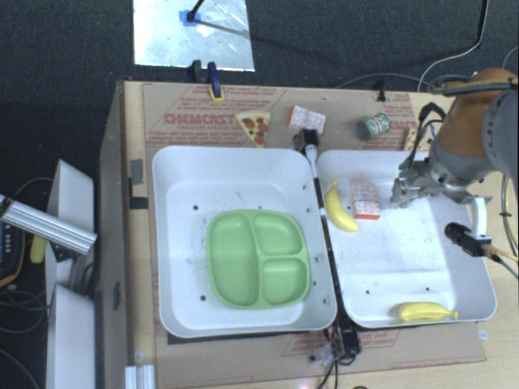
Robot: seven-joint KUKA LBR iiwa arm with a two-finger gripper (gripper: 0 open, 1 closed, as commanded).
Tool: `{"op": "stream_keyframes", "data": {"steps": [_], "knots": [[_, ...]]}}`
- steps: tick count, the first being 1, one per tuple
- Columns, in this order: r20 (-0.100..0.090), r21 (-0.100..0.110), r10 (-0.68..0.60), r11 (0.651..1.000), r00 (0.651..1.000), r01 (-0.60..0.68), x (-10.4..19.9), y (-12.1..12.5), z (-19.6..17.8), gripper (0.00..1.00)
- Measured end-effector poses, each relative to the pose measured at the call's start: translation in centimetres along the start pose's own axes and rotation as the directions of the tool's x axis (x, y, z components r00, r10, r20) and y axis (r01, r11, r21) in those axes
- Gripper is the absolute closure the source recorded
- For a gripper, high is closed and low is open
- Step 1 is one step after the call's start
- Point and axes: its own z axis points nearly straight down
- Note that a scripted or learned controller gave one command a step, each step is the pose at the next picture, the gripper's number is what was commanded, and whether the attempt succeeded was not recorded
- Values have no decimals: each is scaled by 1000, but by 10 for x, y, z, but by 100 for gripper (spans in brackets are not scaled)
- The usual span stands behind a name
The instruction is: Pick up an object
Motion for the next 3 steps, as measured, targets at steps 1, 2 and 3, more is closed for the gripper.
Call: {"op": "stream_keyframes", "data": {"steps": [1, 2, 3], "knots": [[2, -12, -1, 1000, 1000, 1, 76, -2, 19, 100], [0, 1, 2, 1000, 1000, -2, 29, -39, 25, 100], [-1, 1, 1, 1000, 1000, -1, 30, -38, 25, 0]]}}
